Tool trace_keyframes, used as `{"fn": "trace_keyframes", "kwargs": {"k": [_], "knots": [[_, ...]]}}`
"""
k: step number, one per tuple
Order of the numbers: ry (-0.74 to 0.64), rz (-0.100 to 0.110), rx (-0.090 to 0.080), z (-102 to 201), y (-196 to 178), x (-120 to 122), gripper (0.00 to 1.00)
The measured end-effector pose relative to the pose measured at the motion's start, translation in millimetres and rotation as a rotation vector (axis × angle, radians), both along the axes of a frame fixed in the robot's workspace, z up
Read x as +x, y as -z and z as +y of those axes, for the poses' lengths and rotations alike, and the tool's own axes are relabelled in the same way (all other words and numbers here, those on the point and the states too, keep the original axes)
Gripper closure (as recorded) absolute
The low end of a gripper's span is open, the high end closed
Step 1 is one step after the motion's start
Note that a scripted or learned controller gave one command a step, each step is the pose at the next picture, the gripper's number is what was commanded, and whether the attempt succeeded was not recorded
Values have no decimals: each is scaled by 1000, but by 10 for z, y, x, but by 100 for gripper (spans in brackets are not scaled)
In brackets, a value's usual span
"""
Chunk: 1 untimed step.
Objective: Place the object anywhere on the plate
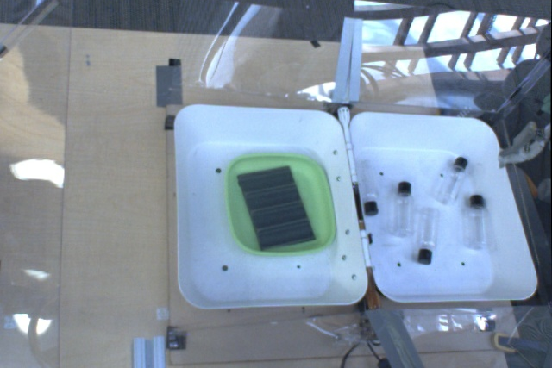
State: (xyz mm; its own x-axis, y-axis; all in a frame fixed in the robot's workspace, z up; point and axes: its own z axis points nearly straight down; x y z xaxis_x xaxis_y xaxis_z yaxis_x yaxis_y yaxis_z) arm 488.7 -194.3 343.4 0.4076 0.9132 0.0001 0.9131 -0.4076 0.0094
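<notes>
Vials (448, 181) with black caps lay scattered across the floor of the right bin (492, 284), their clear bodies faint against the white. One lay tilted toward 1 o'clock of the bin's middle, one at 3 o'clock, one at 6 o'clock and one at 10 o'clock. A further black cap (370, 208) sat at 9 o'clock, close to the wall shared with the left bin (198, 271). In the left bin, the green plate (321, 185) carried a dark ridged slab (275, 208) lying flat on its middle. None of the vials touched the plate. At the worktop's (95, 185) 3 o'clock edge, the end effector (523, 146) was too blurred to tell whether it was apart or together.
</notes>
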Motion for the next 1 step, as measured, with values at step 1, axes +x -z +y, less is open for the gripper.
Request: {"fn": "trace_keyframes", "kwargs": {"k": [1], "knots": [[33,1,0,-24,-141,-1,0]]}}
